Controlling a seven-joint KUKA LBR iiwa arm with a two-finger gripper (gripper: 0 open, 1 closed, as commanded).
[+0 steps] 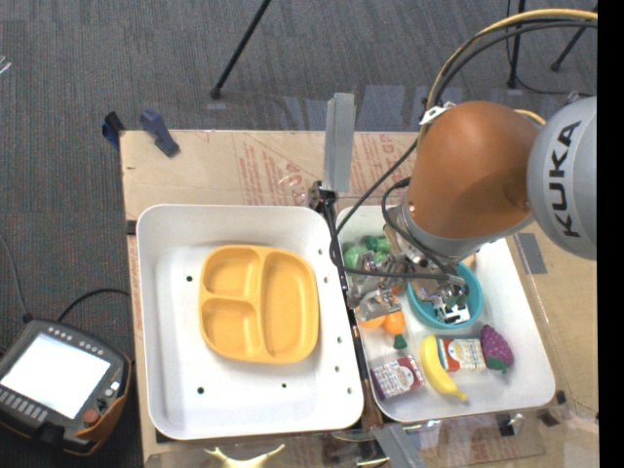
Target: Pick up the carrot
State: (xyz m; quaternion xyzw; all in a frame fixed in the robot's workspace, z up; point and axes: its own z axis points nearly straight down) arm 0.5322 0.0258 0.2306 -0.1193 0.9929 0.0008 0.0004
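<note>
Orange shows just under the wrist: we take the small piece at the left side of the right bin (531,359), close to its near-left quarter, for the carrot (394,323), partly covered by the gripper (382,305) that hangs right over it. We cannot tell how the jaws stand, since the arm's orange band and cabling hide most of the tool, and we see nothing clearly held. To do this step well, we judge the descent should be straight and centred on the carrot, closing across its narrow width, then lifting clear before any sideways move. Crowding is the trouble. A teal bowl (466,305) sits just right of the carrot, green vegetables (366,253) lie beyond it on the far side, a small carton (394,376) and a banana (441,367) lie nearer, with a second carton (462,354) and purple grapes (495,345) further right. Across the divide, the left bin (161,359) holds a yellow divided plate (258,302), well apart from the work.
</note>
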